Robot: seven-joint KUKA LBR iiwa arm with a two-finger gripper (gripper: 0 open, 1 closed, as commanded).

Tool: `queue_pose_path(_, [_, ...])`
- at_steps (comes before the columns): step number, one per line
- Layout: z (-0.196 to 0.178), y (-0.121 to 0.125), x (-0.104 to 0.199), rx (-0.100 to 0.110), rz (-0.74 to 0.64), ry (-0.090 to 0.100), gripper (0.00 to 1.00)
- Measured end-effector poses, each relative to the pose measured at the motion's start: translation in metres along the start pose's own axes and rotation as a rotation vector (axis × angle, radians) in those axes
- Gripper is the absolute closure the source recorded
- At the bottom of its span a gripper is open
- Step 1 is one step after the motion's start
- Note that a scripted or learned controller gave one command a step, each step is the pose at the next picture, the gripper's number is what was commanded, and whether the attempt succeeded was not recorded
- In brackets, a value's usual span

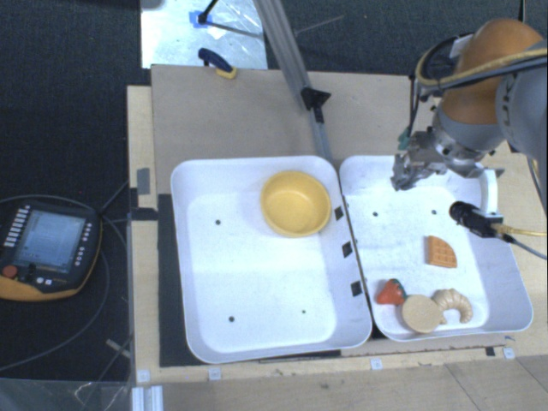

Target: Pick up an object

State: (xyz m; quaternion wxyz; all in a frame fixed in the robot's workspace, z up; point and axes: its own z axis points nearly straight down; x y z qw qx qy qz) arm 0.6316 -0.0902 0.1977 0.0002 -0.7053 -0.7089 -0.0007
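A yellow bowl (295, 202) sits upright at the back of the left bin. In the right bin lie an orange waffle piece (441, 252), a red strawberry (392, 292), a round tan disc (422, 313) and a pale croissant (454, 303), clustered near the front.

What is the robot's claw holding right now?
Nothing. The two-finger gripper hangs above the right white bin, with no object between its fingers.
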Motion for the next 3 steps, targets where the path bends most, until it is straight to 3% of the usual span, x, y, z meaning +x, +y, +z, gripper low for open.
queue_pose_path(3, [-0.030,0.031,0.158,-0.001,0.001,0.000,1.00])
